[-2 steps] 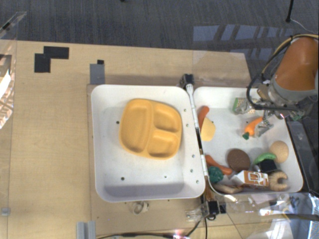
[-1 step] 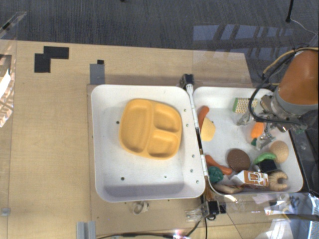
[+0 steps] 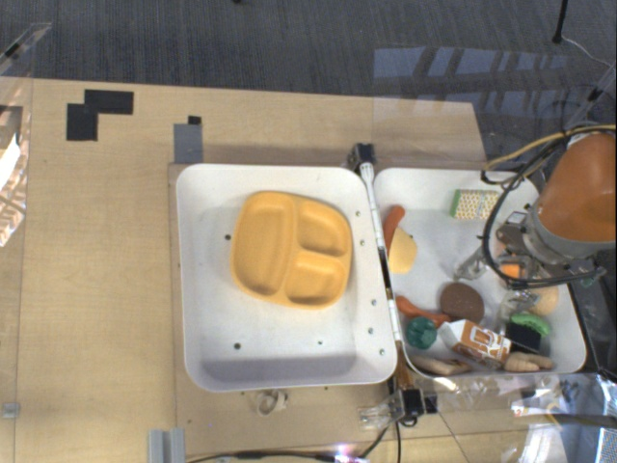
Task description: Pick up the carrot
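My gripper (image 3: 503, 268) was over the right-hand bin (image 3: 434, 196), low in that bin's far-right part, with my grey wrist and orange band above it. Cables and the wrist body masked it from the camera, so I could not tell whether it was apart or together, and nothing was seen clamped in it.

The carrot (image 3: 416, 308), as best I could identify it, lay flat on the bin floor well to the view's left of my gripper and slightly nearer the camera, close to the divider between the bins. Its thick end touched or sat just beside a brown disc (image 3: 463, 302), which lay between the carrot and my gripper. A teal round object (image 3: 420, 332) was just below the carrot in the view.

A reddish-orange elongated piece (image 3: 393, 222) lay farther left again, against the divider, beside a pale yellow wedge (image 3: 403, 251). A small orange patch showed directly at my gripper; I could not identify it.

Beyond the divider, the left bin (image 3: 207, 287) carried a yellow compartment tray (image 3: 291, 249). Both bins sat on the counter (image 3: 96, 287).
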`<state>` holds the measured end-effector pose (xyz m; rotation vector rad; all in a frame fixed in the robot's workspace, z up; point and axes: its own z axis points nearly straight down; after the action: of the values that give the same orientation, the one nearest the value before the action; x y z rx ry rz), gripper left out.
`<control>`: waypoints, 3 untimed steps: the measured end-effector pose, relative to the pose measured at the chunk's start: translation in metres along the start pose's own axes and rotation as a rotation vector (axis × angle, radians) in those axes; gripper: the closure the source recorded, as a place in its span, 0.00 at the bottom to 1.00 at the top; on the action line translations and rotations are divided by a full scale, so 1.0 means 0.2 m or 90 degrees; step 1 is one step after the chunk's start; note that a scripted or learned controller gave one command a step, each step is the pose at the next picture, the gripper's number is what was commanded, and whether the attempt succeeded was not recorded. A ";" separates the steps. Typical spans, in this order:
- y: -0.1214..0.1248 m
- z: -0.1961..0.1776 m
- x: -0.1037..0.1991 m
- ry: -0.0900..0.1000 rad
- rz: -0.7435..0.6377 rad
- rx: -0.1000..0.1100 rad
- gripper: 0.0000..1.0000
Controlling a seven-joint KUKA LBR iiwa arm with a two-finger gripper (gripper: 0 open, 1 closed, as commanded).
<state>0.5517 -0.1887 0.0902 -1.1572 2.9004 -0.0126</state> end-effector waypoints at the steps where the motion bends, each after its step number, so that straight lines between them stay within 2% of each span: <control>1: -0.14 0.01 -0.03 0.001 -0.219 -0.003 0.00; 2: -0.15 -0.06 -0.04 -0.004 -0.216 0.004 1.00; 3: -0.46 0.01 -0.36 0.000 -0.423 -0.002 1.00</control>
<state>0.6671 -0.2060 0.0902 -2.0425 2.3685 -0.0161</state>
